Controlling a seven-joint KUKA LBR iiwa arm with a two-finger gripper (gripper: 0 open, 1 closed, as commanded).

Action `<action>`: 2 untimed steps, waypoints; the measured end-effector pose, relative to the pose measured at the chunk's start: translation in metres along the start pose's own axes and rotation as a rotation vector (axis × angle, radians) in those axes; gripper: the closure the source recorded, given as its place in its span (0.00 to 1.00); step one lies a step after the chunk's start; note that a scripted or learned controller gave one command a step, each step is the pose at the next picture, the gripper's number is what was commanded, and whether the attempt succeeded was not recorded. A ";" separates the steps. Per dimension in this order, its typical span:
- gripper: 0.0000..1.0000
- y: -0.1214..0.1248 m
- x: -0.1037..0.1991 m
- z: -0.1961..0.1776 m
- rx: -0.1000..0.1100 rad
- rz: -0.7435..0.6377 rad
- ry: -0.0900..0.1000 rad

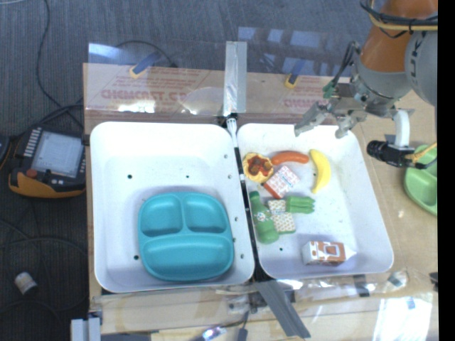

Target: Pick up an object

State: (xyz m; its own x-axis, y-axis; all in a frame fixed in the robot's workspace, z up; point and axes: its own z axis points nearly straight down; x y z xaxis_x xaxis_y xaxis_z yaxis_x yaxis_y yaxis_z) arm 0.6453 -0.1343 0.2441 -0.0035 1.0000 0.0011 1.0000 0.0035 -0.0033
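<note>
Banana (320, 170) in right bin (370, 212), near far edge, just right of hot dog (290, 158); nothing lies on it, handy pick. Other toys cluster toward bin's left wall; small box (326, 251) alone near front edge. Gripper (328, 121) hangs over far edge of right bin, fingers spread, grasping nothing. Banana just in front of it, twd bin centre. To do well: come straight down, straddle banana across narrow width, avoid hot dog. Left bin (114, 190) carries teal tray (186, 233).
</note>
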 end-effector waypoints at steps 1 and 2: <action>0.00 -0.002 -0.052 0.097 0.001 -0.143 -0.003; 0.00 0.010 -0.071 0.149 -0.003 -0.242 -0.001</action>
State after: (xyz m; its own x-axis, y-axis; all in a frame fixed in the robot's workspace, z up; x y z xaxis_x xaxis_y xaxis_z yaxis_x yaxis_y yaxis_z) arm 0.6553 -0.2053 0.0948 -0.2431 0.9700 0.0009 0.9700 0.2431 -0.0005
